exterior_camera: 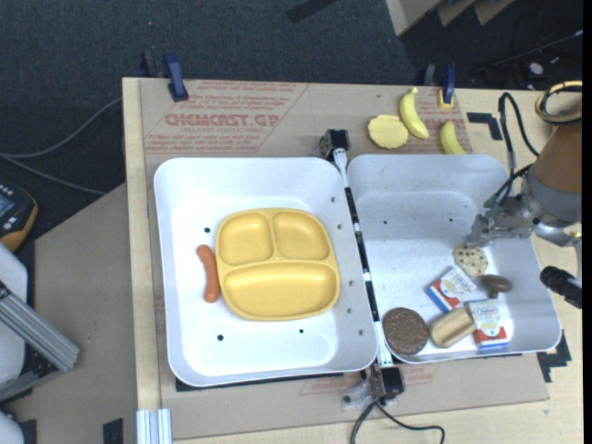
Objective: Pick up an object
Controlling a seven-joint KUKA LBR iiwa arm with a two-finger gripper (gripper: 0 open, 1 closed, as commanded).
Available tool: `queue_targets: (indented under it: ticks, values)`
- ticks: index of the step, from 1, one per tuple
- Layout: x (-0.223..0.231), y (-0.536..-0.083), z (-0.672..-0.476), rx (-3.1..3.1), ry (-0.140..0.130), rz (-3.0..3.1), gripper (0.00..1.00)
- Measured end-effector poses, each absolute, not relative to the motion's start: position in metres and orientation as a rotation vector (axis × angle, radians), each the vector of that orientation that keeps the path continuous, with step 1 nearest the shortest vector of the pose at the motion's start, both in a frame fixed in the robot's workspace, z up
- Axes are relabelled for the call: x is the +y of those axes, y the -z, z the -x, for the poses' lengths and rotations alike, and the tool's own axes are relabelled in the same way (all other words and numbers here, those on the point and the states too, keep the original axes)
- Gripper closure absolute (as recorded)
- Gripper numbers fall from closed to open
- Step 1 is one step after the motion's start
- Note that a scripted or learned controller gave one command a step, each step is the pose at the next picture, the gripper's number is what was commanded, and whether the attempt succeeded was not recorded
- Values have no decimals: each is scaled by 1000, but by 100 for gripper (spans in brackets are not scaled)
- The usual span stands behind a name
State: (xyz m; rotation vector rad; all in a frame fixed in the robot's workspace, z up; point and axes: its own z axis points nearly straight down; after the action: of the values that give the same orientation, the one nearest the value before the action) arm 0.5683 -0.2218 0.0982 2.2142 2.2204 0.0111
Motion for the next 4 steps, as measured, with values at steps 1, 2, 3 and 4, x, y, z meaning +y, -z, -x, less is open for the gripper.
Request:
queue_targets:
  ticks: [1, 2, 3, 4]
  values:
    - [-220, -97, -568, 2225, -12, -2217, 0]
    - [-215, -84, -661, 2241, -10, -2226, 0]
    - [-219, -86, -584, 2230, -9, -2225, 0]
    - [-215, -84, -668, 2246, -2, -2235, 0]
